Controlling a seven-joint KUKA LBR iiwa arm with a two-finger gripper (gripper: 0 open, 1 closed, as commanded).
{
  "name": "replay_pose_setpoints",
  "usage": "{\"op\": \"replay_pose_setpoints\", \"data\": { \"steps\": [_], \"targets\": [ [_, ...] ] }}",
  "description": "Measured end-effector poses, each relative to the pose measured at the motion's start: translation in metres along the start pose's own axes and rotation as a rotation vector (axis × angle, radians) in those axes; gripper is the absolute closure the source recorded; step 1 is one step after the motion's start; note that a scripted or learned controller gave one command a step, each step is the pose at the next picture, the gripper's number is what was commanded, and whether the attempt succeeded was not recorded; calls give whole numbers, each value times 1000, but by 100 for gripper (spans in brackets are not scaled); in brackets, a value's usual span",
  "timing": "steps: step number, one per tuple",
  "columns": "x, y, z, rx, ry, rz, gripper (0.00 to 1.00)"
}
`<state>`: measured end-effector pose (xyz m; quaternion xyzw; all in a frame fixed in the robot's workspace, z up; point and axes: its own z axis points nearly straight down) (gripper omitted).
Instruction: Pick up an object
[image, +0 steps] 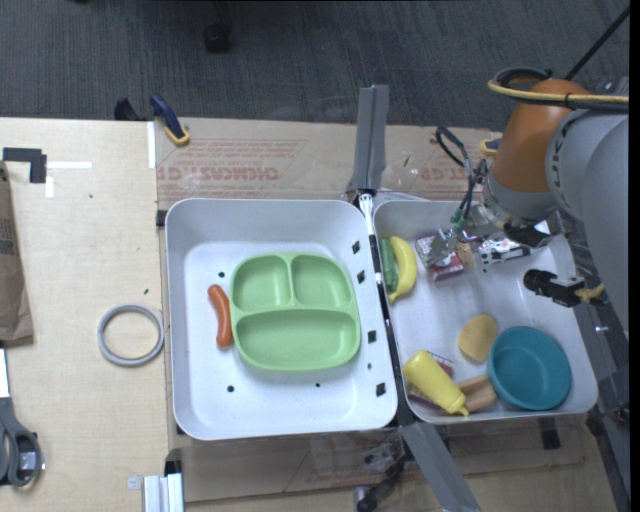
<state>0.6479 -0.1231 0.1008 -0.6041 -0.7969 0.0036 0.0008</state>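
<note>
My gripper hangs low over the back of the right bin, under the arm's orange band. Right at its tip, seemingly touching it, lies a small silver and red packet. A yellow banana rests against the bin's left wall, just left of the packet. Nearer the front are a tan round piece, a blue bowl, a yellow squeeze bottle and a brown bun.
The left bin holds a green divided plate with an orange sausage beside it. On the bench to the left lie a grey ring and a brown bag. A grey divider post stands between the bins.
</note>
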Motion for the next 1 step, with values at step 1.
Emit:
{"op": "replay_pose_setpoints", "data": {
  "steps": [1],
  "targets": [
    [61, 29, -92, -8, 1, 40, 100]
  ]
}}
